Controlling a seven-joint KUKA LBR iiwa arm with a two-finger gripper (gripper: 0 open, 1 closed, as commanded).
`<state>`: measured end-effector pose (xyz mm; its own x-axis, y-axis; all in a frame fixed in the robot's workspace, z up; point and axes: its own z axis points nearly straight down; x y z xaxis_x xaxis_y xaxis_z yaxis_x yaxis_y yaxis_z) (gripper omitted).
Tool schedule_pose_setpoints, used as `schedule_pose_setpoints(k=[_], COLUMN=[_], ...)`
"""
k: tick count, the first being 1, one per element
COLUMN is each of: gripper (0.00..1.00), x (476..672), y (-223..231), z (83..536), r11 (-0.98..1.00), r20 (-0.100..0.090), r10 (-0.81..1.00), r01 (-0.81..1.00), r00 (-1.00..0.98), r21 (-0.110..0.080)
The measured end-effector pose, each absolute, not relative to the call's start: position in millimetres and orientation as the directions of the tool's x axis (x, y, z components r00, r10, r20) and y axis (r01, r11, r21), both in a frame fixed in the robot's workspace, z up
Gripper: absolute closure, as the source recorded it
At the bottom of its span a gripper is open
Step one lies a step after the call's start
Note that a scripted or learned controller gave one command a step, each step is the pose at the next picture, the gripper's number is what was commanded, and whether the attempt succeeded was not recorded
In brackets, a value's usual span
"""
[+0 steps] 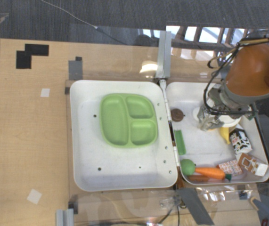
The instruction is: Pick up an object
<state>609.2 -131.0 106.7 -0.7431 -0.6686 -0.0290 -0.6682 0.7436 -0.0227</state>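
The table [26,140] carries two white bins side by side. The left bin [85,168] holds a green divided plate [128,120], lying flat near its centre with its one long section on the 9 o'clock side and two smaller sections toward 3 o'clock. The right bin [198,142] holds the loose things. A small brown round piece [176,114] sits toward the bin's 10 o'clock corner. A green bar [179,142] lies against the 9 o'clock wall, its long axis running from 12 to 6 o'clock. Along the 6 o'clock wall lies a carrot [208,173], its long axis about 9 to 3 o'clock, the green top [188,166] at the 9 o'clock end and the orange tip pointing to 3 o'clock. Just beyond that tip are small printed boxes [247,165] in the 5 o'clock corner. A black-and-white cow-patterned item [240,141] lies at the 3 o'clock side, with a yellow piece [224,134] just beside it toward 9 o'clock. The arm [252,72], orange at its band, reaches in from 3 o'clock, and the gripper [208,121] hangs over the upper middle of the right bin, near the yellow piece and a white object [229,121]. Whether its fingers are wide or narrow cannot be told; nothing is seen between them.
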Motion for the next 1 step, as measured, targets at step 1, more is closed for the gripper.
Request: schedule_pose_setpoints(k=[1], gripper=[1.0], x=[672.4], y=[-197.5], z=[182.1], r11=[0.498], r20=[-0.008], r10=[-0.867], r01=[-0.867], r00=[-0.498], r21=[-0.018])
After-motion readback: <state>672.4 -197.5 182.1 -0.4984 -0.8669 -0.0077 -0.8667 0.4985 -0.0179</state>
